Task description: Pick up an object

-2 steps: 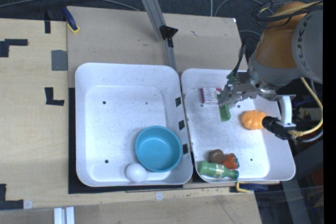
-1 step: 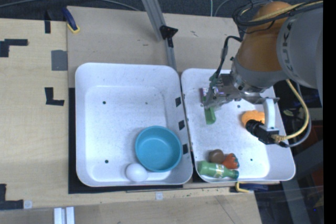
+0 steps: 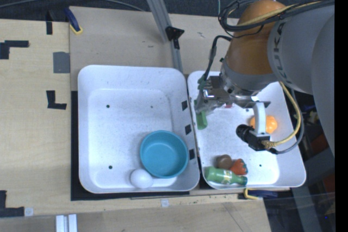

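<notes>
From above, the bench carries 2 shallow white bins side by side, and the blue bowl [image 3: 163,153] in the left bin [image 3: 98,84] serves as the landmark. The bowl is round, open side up, light blue, lying near the left bin's front right corner. Touching its lower left edge is a small white ball [image 3: 141,177].

To the right of the bowl, across the divider, the right bin [image 3: 288,171] holds the other things. A green bottle [image 3: 224,176] with a red cap lies on its side at the front edge, just right of the bowl and slightly lower. A small brown lump [image 3: 223,161] sits just above that bottle. Further right and higher than the bowl, an orange ball [image 3: 269,125] shows partly behind the arm's hardware.

The grey arm [image 3: 304,46] with its orange band comes in from the right and bends down over the right bin. Its gripper [image 3: 202,117] hangs up and to the right of the bowl, close to the divider, clenched around a small green object [image 3: 202,120] that sticks out below the fingers [image 3: 205,96]
</notes>
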